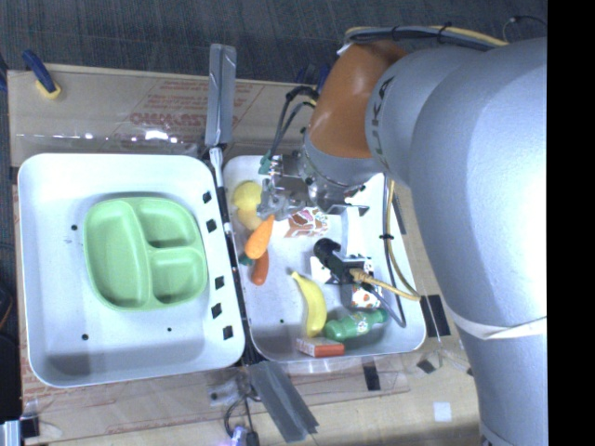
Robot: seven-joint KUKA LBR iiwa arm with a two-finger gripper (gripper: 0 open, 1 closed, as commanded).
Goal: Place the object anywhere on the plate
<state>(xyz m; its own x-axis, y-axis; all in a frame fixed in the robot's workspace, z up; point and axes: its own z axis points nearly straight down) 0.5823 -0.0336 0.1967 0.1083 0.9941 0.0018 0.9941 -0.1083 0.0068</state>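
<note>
Grey arm with orange band [446, 147] reaches over the right-hand shallow white bin [409, 337]. Left-hand white bin [46, 249] carries a light green divided plastic plate [121, 249] — nothing rests on it. Gripper [279, 193] sits low at the right bin's upper left, just beside a yellow lemon-like fruit [245, 199] and an orange carrot [259, 237]; whether it is open or closed cannot be determined. A yellow banana [312, 303] lies nearer the bin's front.
</note>
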